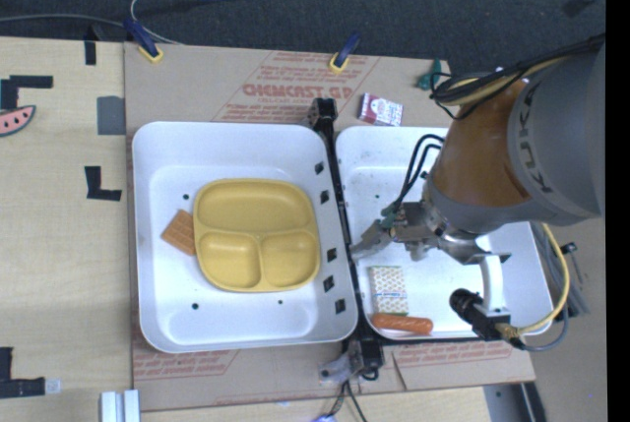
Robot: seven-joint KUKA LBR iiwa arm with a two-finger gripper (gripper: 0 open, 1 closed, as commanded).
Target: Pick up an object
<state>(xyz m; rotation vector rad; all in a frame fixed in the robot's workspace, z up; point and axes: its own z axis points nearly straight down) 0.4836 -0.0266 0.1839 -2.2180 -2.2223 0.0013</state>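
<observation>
In the right bin point(369, 154) my gripper point(377, 235) hangs low near the bin's left wall, under the grey arm with its orange band point(472, 150). Just below the gripper a small yellow-green packet point(389, 289) lies flat on the bin floor. An orange sausage-shaped piece point(402, 323) rests by the front wall. I see nothing held by the gripper. In the left bin point(157, 213) sits a yellow divided plate point(258, 233), with a brown wafer-like piece point(178, 232) sticking out from under its left edge.
A black divider point(333, 204) runs between the two bins. A small red and white packet point(379, 109) lies on the cardboard behind the right bin. Clamps point(344, 57) hold the cardboard's far edge. The arm covers much of the right bin.
</observation>
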